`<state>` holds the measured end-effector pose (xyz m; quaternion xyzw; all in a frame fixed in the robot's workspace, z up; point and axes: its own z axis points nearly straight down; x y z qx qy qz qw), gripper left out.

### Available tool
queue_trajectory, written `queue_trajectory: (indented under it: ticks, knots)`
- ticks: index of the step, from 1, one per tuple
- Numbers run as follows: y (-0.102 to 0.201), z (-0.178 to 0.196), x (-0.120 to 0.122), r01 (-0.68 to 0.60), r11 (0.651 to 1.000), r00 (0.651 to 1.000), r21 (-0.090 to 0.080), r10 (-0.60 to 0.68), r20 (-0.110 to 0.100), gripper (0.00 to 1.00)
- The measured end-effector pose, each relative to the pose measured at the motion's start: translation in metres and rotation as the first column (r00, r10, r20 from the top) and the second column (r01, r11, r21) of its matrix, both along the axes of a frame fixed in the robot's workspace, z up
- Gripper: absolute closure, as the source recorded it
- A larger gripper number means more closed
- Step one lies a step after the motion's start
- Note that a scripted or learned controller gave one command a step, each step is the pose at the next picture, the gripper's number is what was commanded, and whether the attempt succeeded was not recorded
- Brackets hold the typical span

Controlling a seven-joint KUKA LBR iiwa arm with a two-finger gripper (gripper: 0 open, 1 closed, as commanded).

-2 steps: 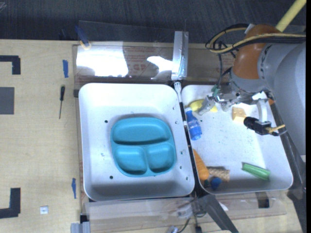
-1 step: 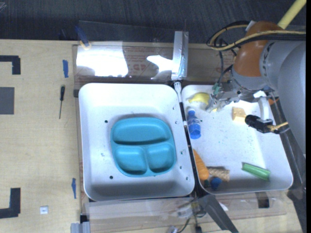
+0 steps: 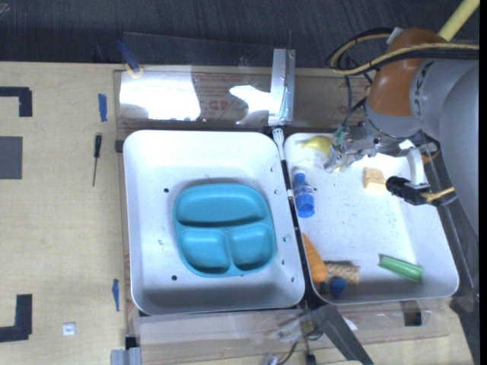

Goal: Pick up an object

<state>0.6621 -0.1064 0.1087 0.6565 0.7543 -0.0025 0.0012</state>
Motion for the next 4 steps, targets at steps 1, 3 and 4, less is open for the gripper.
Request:
queue_trajectory:
  ticks: [1, 3, 4]
  knots:
    - [0.089, 0.081, 0.007, 0.027, 1.0, 1.0, 0.008, -0.028, 0.011, 1.0]
    - [0.074, 0.092, 0.005, 0.218, 0.976, 0.976, 0.006, -0.218, 0.006, 1.0]
    - [0.02, 0.102, -0.009, 0.38, 0.925, 0.925, 0.005, -0.38, 0.002, 1.0]
